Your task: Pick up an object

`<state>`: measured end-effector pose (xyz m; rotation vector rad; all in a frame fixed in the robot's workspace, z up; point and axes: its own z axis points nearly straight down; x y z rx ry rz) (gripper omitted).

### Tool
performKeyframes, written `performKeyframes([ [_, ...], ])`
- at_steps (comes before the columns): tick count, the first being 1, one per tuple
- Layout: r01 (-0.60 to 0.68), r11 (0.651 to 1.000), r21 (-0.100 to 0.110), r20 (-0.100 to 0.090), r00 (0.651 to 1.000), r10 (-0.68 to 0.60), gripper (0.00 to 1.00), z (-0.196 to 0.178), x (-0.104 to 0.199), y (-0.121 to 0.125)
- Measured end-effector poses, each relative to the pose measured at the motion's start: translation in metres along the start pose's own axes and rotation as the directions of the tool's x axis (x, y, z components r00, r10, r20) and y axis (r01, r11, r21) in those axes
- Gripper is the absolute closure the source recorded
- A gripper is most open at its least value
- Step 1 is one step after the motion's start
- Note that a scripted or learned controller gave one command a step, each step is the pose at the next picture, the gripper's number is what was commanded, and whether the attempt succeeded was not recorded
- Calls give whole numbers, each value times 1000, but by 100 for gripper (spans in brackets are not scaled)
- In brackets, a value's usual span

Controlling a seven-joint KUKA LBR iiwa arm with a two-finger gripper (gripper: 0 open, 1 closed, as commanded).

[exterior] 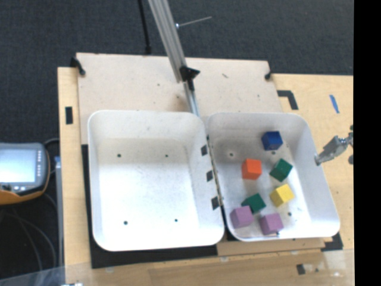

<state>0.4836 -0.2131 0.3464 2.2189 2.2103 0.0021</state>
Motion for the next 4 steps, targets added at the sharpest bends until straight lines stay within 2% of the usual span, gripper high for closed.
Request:
performKeyframes([
  [1,7,1000,12,-7,1000,-7,0,74,28,0],
  [2,9,1000,1,-3,1000,-9,0,32,44,1],
  [3,3,1000,10,-4,1000,-3,0,84,30,21],
  [4,2,1000,10,-5,1000,-2,0,124,32,35],
])
